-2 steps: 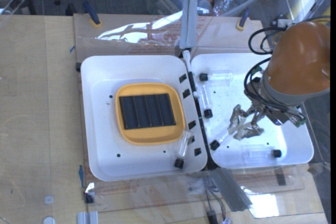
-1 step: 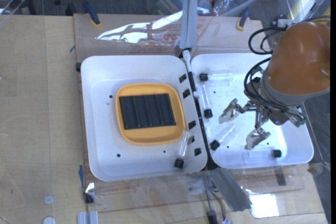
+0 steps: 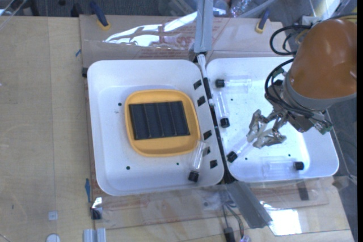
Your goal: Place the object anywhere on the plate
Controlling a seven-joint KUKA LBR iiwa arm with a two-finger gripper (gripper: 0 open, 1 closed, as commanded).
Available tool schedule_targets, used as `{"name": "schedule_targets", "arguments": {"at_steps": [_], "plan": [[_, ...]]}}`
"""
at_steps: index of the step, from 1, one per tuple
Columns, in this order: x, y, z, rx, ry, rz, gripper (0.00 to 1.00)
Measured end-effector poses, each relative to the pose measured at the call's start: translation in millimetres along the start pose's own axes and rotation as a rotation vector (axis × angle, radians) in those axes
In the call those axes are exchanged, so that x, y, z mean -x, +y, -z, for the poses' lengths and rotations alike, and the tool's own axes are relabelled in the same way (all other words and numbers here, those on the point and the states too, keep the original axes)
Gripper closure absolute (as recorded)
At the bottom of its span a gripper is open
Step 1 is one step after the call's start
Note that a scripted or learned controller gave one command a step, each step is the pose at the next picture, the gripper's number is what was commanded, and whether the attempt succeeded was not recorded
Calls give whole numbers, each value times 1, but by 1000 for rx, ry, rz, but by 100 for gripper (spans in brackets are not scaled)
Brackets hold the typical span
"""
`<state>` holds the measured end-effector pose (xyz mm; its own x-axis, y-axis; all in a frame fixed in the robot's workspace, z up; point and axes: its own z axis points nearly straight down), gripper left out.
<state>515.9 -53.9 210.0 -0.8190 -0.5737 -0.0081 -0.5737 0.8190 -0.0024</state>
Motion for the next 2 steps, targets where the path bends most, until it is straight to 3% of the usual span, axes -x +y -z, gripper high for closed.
{"name": "schedule_targets", "arguments": {"at_steps": [1, 2], "plan": [[0, 0, 0, 0, 0, 0, 0], [33, -102, -32, 1, 0, 233, 0]]}}
